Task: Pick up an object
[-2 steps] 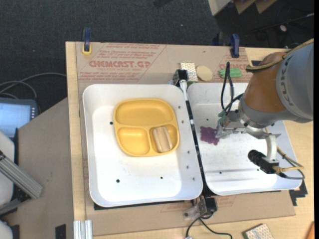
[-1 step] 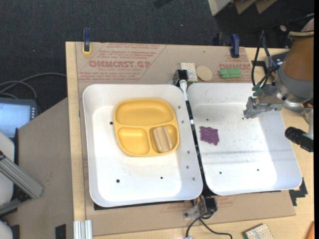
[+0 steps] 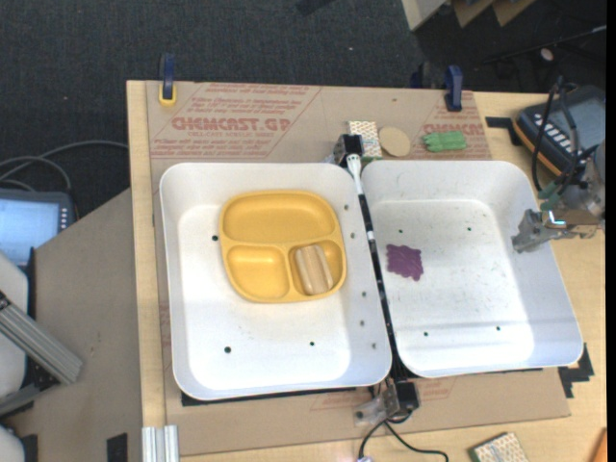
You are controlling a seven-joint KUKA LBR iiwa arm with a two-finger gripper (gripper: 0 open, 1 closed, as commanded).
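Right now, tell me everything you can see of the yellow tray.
The yellow tray is a rounded, smooth, plastic-looking dish with three compartments: one wide along the top, two smaller below. It lies flat in the upper middle of the left bin, touching only the bin floor. A tan, bread-like piece lies in its lower right compartment; the other two compartments hold nothing.

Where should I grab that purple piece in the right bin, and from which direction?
The purple piece lies low and flat, apart from the right bin walls. Probably come straight down from above and pinch across its narrower width; a sideways approach offers no raised edge to catch.
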